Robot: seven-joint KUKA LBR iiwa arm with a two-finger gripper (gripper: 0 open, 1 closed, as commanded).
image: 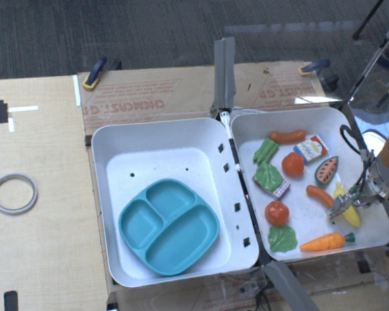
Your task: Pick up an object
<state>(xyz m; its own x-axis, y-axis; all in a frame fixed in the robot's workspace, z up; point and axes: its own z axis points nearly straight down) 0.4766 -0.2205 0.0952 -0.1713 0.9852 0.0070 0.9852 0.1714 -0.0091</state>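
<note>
I have the gripper (344, 202) down at the right edge of the right bin (299, 117), its tips low over the banana (349, 214) and just beside the sausage (319, 196) that lies at a slant there. From this height the tips blur into the toys beneath them, so I cannot tell how the gripper is set, nor whether anything is caught in it; I will not call this a grasp. Judging by how things lie, the pick is not done: every toy I can make out rests on the bin floor. The carrot (322, 243) lies along the near edge toward the right corner, the watermelon slice (326, 171) sits just above the gripper, and the two tomatoes (292, 164), the leafy greens (269, 177) and the small carton (310, 149) spread toward the bin's left and far sides. The left bin (159, 135) carries a blue divided plate (169, 226) near its near edge. What is left, as I read it, is the whole of closing on something and lifting it clear.
</note>
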